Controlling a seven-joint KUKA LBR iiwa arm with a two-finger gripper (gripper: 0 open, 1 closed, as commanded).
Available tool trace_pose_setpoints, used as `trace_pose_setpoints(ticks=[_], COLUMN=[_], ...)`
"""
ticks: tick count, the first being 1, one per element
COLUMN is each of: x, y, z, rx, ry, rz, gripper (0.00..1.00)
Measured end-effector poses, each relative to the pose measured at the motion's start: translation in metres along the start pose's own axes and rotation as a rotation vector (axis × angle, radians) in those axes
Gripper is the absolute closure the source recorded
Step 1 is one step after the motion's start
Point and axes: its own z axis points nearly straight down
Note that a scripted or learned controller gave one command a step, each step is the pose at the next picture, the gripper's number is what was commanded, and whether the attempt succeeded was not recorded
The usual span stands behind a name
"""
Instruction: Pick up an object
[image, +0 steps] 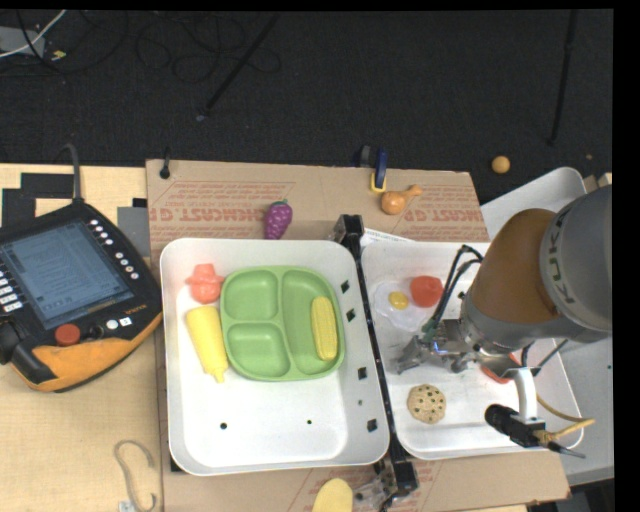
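The gripper (425, 350) hung low over the right bin (560, 385), near the middle of it. I could not tell how wide it was, and nothing showed in its grip. A round cookie (427, 403) lay just below it on the bin floor, a little apart. Being round, the cookie pointed no way at all. A red tomato (427, 290) and a small yellow piece (399, 299) sat close together above the gripper, near the top wall. The big grey arm (560, 275) covered the right side of that bin.

The left bin (260, 430) had lots of bare floor along its bottom. A green tray (265, 325) lay in its top half, with a corn cob (324, 328) standing long-ways up and down in one part. A yellow bottle (207, 341) leaned beside the tray, under a pink toy (203, 283).
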Motion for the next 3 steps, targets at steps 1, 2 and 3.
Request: trace_pose_setpoints(ticks=[1,2,3], x=[0.0,-0.003,0.0], y=[-0.001,-0.001,0.003], z=[0.009,-0.002,-0.045], rx=[-0.005,-0.005,-0.01], ry=[0.0,-0.001,-0.002], rz=[0.005,0.014,0.001], gripper=[0.0,1.0,1.0])
